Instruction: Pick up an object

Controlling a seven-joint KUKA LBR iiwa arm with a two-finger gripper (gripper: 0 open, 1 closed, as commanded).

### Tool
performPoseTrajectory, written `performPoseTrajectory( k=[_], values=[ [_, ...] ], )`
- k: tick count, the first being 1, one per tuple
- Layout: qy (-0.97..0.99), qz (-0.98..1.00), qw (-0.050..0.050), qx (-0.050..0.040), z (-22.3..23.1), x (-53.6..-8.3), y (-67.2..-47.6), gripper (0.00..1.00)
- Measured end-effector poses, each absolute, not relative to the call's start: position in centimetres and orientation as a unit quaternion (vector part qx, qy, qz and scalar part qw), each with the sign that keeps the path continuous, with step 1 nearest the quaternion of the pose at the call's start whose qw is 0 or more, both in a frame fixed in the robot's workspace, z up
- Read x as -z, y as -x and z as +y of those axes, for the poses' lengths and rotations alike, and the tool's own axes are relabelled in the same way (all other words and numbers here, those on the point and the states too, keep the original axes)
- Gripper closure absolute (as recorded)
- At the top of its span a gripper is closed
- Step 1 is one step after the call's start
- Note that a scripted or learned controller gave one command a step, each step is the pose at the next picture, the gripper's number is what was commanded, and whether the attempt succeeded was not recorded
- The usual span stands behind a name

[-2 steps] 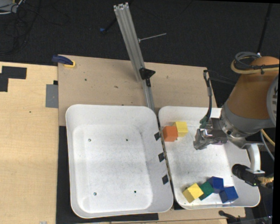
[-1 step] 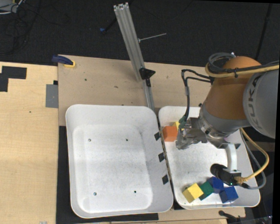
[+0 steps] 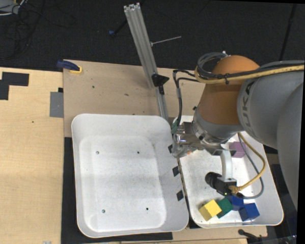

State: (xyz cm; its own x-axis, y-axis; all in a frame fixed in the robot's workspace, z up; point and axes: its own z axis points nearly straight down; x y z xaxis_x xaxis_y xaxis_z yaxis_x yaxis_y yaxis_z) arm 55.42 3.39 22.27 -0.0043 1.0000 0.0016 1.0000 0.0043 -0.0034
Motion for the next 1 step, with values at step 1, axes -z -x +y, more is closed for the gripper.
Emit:
performPoseTrajectory(
  k=[1],
  values=[
    [0.705,-0.709,0.002,-0.0008,9.04,-21.47,-56.32,1.0]
  ],
)
